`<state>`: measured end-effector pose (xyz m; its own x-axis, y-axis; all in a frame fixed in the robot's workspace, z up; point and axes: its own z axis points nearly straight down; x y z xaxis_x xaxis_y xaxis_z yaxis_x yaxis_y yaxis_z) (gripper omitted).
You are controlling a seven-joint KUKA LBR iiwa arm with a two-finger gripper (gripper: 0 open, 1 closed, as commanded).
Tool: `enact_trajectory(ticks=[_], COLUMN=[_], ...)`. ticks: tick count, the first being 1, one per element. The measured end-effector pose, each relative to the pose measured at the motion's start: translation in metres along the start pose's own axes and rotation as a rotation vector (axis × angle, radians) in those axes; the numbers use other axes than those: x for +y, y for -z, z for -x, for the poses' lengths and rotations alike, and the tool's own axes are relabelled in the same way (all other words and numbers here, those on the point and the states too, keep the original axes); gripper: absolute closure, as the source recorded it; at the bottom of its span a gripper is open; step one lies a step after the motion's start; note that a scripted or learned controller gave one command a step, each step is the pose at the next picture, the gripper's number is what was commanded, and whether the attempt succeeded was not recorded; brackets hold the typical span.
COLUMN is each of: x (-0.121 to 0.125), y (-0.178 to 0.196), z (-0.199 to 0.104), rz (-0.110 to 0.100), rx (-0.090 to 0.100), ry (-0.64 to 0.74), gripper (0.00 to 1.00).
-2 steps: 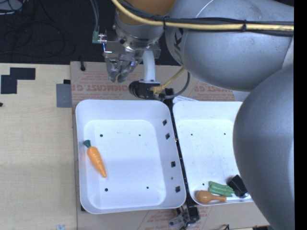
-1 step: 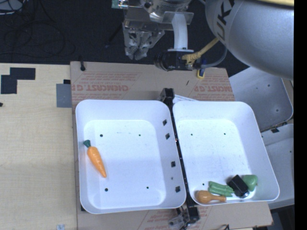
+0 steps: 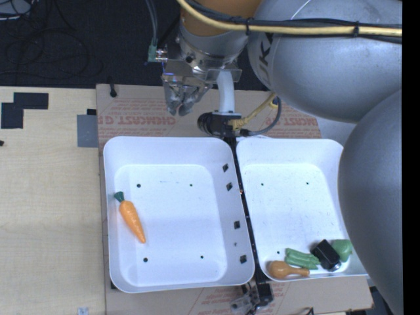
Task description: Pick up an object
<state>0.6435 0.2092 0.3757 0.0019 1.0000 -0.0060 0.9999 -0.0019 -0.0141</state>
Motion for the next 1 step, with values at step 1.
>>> enact_trajectory(ticks=[1], x=[-0.0013], y=[0.1154], z=[0.0216], rz=[0.019], rx=[0.007], ry=[0.001], gripper=[1.00])
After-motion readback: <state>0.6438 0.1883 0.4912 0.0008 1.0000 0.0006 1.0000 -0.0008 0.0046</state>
